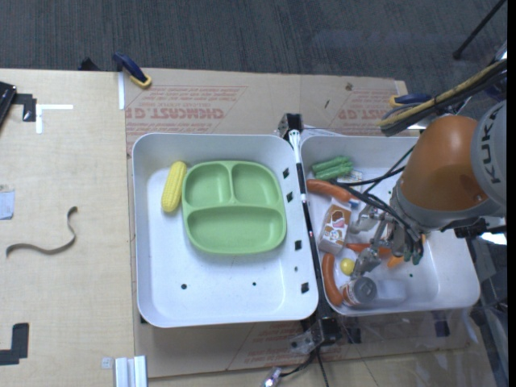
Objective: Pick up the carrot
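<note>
Two-finger gripper (379, 252) is low in the right white bin (451, 293), beside the long orange carrot (332, 189) for pickup; can't tell its grip state.

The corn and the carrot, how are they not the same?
The corn is yellow; the carrot is orange. The corn lies in the left bin next to the green plate; the carrot lies in the right bin among other things, below the green beans. The corn stands out in the open; cables cross one end of the carrot. Both are long and lie flat.
</note>
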`<state>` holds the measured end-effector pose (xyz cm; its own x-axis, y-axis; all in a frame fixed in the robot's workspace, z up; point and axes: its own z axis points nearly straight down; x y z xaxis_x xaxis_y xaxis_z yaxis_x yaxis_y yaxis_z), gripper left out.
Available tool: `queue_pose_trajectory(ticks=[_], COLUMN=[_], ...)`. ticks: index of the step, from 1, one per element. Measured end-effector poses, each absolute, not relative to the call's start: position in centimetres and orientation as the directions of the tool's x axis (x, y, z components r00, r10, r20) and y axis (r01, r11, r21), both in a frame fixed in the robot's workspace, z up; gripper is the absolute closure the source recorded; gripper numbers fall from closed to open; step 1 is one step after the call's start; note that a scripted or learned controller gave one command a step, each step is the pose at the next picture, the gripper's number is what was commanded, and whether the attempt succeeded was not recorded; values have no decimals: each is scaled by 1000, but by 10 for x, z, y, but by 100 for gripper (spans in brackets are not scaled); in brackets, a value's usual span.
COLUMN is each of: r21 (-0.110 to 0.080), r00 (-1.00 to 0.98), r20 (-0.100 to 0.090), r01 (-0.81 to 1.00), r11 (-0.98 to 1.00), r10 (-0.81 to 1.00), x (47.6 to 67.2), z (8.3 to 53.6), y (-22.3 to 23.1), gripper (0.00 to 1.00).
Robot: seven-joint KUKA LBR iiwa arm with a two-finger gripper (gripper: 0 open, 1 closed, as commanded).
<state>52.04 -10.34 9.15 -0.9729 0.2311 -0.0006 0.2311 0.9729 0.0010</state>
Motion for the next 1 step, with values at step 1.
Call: queue_pose_trajectory(ticks=[1], r21=[-1], r00=[-993], r20=[-5], r01=[121], r11=[993], r10=[120], x=[536], z=[106], y=[-162], gripper=[0])
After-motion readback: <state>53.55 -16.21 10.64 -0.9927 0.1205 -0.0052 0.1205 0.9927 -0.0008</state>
